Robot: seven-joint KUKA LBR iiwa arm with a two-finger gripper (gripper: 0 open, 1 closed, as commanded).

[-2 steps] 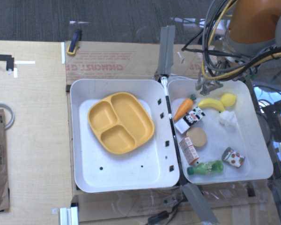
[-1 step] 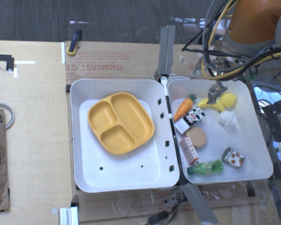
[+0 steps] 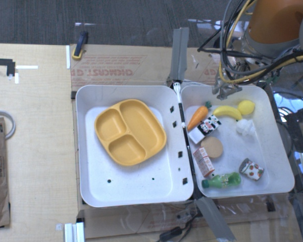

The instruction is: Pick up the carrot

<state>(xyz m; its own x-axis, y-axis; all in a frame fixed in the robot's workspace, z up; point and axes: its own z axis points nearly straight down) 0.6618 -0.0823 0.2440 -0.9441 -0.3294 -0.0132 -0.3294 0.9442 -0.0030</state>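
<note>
You have the carrot (image 3: 197, 117) lying in the right bin (image 3: 278, 135), close to that bin's left wall and toward its far end, tilted so its green top points up and to the right and its orange tip points down and to the left. Just beside its lower end sits a small black-and-white carton (image 3: 209, 125), with a white block (image 3: 195, 135) touching that carton on the left. To the carrot's right you see a banana (image 3: 227, 112) and, beyond it, a lemon (image 3: 246, 107), with a crumpled white object (image 3: 246, 128) just near of the lemon. Nearer to you in the same bin lie a round tan disc (image 3: 212, 147), a red-and-white box (image 3: 203, 163), a green bottle (image 3: 222, 180) on its side along the near wall, and a small patterned packet (image 3: 252, 170). The left bin (image 3: 91, 185) holds a yellow divided plate (image 3: 130, 131). The arm comes in from the upper right, its orange band large in the corner, and the gripper (image 3: 226, 88) hangs over the far edge of the right bin, above and to the right of the carrot and apart from it. You cannot tell from this angle whether it is open or closed, as cables and the wrist crowd it.
</note>
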